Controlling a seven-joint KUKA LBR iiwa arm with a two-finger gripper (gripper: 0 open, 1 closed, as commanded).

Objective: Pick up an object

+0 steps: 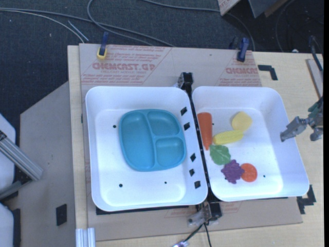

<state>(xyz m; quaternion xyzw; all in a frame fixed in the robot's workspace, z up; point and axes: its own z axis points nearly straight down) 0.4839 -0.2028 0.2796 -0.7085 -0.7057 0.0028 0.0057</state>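
Two shallow white bins sit side by side on a desk [46, 138] seen from above. The left bin [103, 189] holds one thing: a blue plate [152, 139] with three compartments, lying flat near the bin's middle.

The right bin [277, 174] holds six pieces of toy food, bunched toward its left half. An orange carrot [205, 128] lies lengthwise just inside the left wall. Beside it, a yellow banana [229, 136] rests at a slant, touching a round yellow lemon [241, 121] above it. Below the banana lies a green leafy vegetable [220, 154], then a purple bunch of grapes [232, 171], which touches an orange fruit [249, 172] on its right.

Two clamps grip the far edge of the board under the bins: a yellow clamp [103, 49] at the left and a blue clamp [242, 48] at the right.

At the right edge of the view, the tool [289, 130] hangs over the right rim of the right bin, well apart from the food. It has hold of nothing; how far its fingers are spread cannot be told from this angle.
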